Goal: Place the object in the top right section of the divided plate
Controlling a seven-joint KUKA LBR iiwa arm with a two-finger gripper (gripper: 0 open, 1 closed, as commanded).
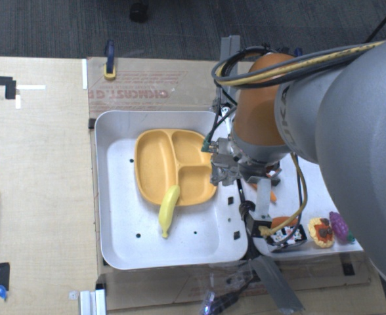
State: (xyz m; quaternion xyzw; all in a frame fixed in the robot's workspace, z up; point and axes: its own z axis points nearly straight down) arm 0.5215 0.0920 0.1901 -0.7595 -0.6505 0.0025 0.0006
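Lying in the left white bin (114, 241), a yellow divided plate (157, 163) sits toward the bin's far right side, with a banana (168, 210) resting half on the plate's near rim and half on the bin floor, tip pointing toward the camera. Grey arm (350, 143) with orange band (262, 104) reaches in from the right; the hand (224, 169) hangs at the plate's right edge, its grip state impossible to tell. Small toy foods (323, 231) lie in the right bin (311, 189).
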